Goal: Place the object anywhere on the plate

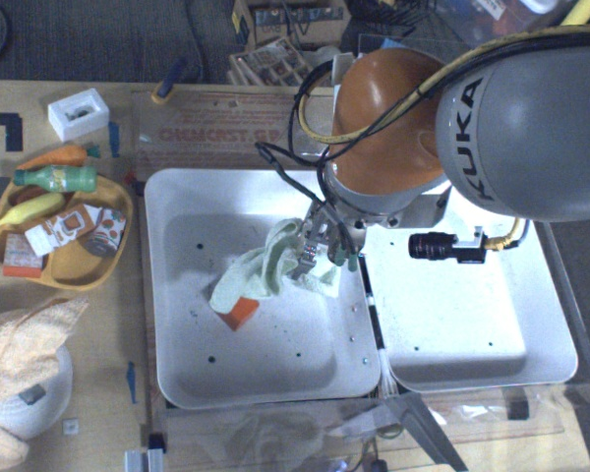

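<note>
Pale green crumpled cloth (261, 268) lies in the left shallow white bin (177, 332), soft and folded, draped partly over a small orange block (241, 313) whose upper half it hides. From my remote seat I see the two-finger gripper (315, 254) down at the cloth's right edge, just beside the wall between the bins. Its fingers are dark and small against the fabric, and I cannot tell whether they stand apart or pinch the cloth. The grey arm with its orange band (388, 116) covers the bin's far right corner. The right white bin (472, 332) sits alongside. On the worktop's left rests a yellow bowl (98, 268) of toy groceries.
</note>
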